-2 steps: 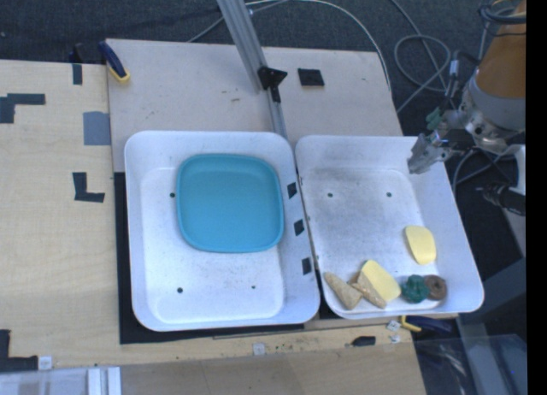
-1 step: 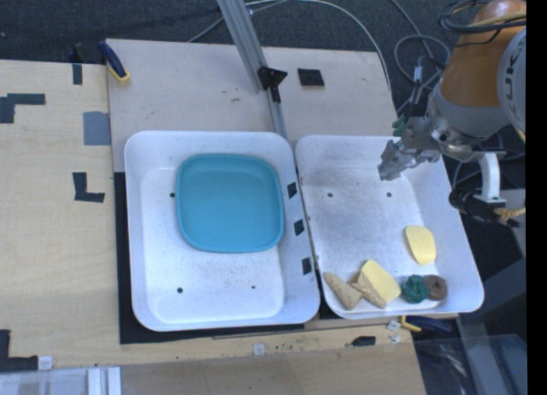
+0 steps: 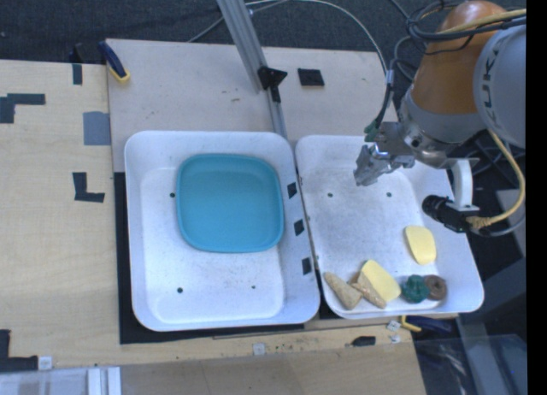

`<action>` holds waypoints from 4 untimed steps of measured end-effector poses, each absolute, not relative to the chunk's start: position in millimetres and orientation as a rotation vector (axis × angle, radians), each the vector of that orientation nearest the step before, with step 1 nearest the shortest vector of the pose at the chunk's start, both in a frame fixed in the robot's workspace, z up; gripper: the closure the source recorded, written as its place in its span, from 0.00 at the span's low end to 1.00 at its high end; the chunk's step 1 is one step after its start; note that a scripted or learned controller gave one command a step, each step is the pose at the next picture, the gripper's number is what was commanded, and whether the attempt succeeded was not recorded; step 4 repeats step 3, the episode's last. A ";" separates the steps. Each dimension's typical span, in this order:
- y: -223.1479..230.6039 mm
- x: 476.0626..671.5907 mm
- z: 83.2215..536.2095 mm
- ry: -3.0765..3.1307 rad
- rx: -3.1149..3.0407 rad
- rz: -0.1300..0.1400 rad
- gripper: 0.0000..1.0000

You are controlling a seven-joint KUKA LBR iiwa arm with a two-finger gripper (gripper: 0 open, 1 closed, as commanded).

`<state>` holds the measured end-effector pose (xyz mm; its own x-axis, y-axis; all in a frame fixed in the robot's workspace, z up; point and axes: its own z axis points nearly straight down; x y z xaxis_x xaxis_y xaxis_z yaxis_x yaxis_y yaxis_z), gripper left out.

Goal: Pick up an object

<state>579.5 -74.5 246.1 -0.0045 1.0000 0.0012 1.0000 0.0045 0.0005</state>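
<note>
Clustered objects, a yellow wedge [image 3: 379, 280] and tan pieces [image 3: 345, 291], lie in the right bin's [image 3: 342, 214] near corner. Gripper [image 3: 371, 167] hovers well apart above; finger state indeterminate. Risk: crowding may deflect a grasp.

Partial white lettering, apparently "KU", runs down the grey arm casing [image 3: 504, 85] at the right edge, cut off by the frame. No other text, label, number or sign can be read on the bins or desk.
</note>
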 end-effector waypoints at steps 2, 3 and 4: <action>27.7 561.7 220.0 -2.225 -2.216 0.001 1.00; 75.4 551.7 213.4 -2.225 -2.216 0.001 1.00; 75.4 551.7 213.4 -2.225 -2.216 0.001 1.00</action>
